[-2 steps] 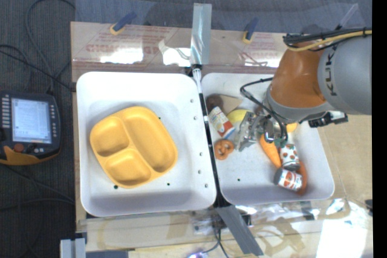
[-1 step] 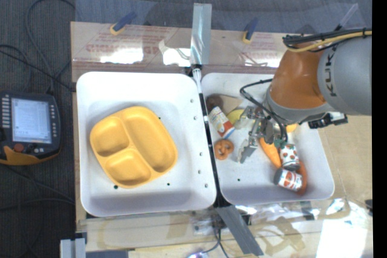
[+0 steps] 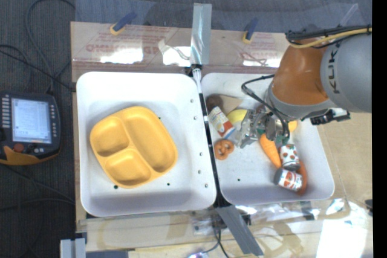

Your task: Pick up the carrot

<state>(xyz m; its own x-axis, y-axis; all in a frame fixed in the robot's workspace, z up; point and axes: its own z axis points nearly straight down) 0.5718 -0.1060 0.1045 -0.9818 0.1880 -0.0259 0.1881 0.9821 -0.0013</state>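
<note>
Orange carrot [image 3: 270, 150] lies slantwise in right bin [image 3: 314, 187], tip toward a small can [image 3: 290, 156] it touches; a 2nd can [image 3: 289, 179] sits just below. Gripper [image 3: 261, 128] hangs just above-left of carrot's top end, prob. lining up for a grab. Fingers too blurred & tangled w/ clutter, so can't tell if spread or closed; nothing visibly held. Close by on its left: a yellow lemon-like thing [image 3: 239, 116], a small bottle [image 3: 219, 119], a pretzel [image 3: 223, 148]. Tight packing likely makes a clean grab tricky. Left bin [image 3: 97, 84] holds a yellow divided plate [image 3: 133, 145], well apart.
</note>
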